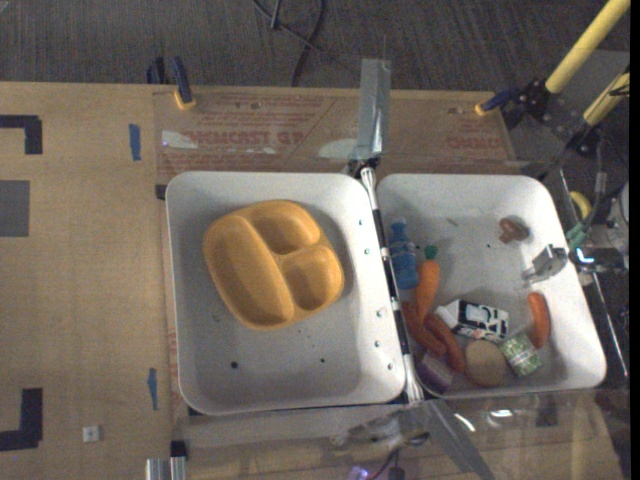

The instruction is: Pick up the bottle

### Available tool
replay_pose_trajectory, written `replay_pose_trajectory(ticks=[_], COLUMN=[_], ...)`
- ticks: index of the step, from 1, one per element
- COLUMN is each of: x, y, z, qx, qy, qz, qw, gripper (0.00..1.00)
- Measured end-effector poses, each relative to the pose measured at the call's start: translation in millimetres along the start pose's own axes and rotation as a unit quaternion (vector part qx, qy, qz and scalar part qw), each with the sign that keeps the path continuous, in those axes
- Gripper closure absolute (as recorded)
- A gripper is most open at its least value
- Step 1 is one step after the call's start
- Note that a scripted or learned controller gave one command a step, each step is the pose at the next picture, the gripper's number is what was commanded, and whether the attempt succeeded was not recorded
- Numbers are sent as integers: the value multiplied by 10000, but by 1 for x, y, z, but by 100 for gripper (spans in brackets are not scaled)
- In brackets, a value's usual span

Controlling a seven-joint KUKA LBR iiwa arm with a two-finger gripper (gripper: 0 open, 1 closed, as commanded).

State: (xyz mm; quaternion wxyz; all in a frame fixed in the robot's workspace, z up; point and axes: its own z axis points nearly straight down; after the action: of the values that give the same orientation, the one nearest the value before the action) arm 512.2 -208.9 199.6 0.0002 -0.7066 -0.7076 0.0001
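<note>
A: Bottle (403, 254) lay flat in the right bin (470, 200), tight against its left wall, just above the carrot (428, 286). It was small and blue, and I judged it light, stiff plastic, smooth enough to roll or slip.

B: Where would you have taken hold?

A: Across the body, near its middle, with the grip set crosswise to its length. The wall on one side left little room there.

B: And the claw?

A: The claw (548, 263) hung near the bin's right wall, well apart from the bottle. It was small and blurred; I could not tell whether it was released or clenched.

B: Anything else unclear?

A: The bottle's cap end and label were too small to read. The left bin (200, 348) held a yellow divided dish (272, 264).
</note>
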Motion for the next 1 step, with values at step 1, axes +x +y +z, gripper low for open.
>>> replay_pose_trajectory(ticks=[1], x=[-3], y=[26], z=[89], qx=[-58], qy=[62], qz=[2228], qw=[9748], gripper=[0])
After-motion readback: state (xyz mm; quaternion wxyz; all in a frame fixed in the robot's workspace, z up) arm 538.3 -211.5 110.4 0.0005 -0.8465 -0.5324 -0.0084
